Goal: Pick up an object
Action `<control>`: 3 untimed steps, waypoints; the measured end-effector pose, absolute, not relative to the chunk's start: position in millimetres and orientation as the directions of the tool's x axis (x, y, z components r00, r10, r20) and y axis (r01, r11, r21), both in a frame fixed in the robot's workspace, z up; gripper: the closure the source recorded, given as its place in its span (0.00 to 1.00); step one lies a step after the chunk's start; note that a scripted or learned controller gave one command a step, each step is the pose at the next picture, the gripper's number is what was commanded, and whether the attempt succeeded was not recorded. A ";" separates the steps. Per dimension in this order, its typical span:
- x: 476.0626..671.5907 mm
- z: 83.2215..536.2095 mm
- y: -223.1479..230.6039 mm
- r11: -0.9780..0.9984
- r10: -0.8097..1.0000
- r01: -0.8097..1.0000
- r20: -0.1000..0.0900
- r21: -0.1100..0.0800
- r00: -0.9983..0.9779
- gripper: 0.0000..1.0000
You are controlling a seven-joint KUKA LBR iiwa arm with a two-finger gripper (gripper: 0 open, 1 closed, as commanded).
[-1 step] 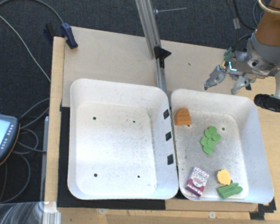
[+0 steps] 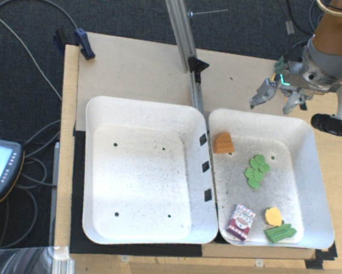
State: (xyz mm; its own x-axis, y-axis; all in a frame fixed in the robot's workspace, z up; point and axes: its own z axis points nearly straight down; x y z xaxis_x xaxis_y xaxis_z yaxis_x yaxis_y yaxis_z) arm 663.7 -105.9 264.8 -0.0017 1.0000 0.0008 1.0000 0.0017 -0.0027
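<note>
The gripper [image 2: 279, 100] hangs past the far rim of the right bin [image 2: 317, 158], over the bare bench [image 2: 135, 69], with its two fingers spread apart and nothing between them. This placement appears to be a clear-of-bin standby pose: from there the arm [image 2: 336, 35] reaches in from the right without shading or striking the contents. All candidate objects lie in the right bin. The orange block [image 2: 222, 143] sits at the far left of that bin, just beside the wall shared with the left bin [image 2: 100, 114]. The green cluster [image 2: 256, 171] lies near the middle of the floor, well apart from the walls. At the near end are three items close together: the small printed box [image 2: 241, 222] on the left, the yellow piece [image 2: 273, 216], and the green bundle [image 2: 280, 232] touching or nearly touching the yellow piece. The task is judged not yet begun, since no object is lifted. The green cluster is likely the easiest target, as the fingers could straddle it freely; the orange block offers less clearance on its wall side, and the crowded near group risks a double contact.
</note>
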 end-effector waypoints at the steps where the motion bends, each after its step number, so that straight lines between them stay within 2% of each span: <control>1: 665.3 222.3 -101.6 0.002 1.000 1.000 0.001 -0.006 -0.002 0.00; 2: 668.6 159.7 -98.8 0.002 1.000 1.000 0.001 -0.008 -0.002 0.00; 3: 668.4 98.9 -102.5 -0.001 1.000 1.000 0.001 -0.003 0.001 0.00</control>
State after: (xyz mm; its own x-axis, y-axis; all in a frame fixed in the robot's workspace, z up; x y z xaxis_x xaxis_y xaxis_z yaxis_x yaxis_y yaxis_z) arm 668.4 -102.5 98.9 0.0013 1.0000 0.0012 1.0000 -0.0013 -0.0029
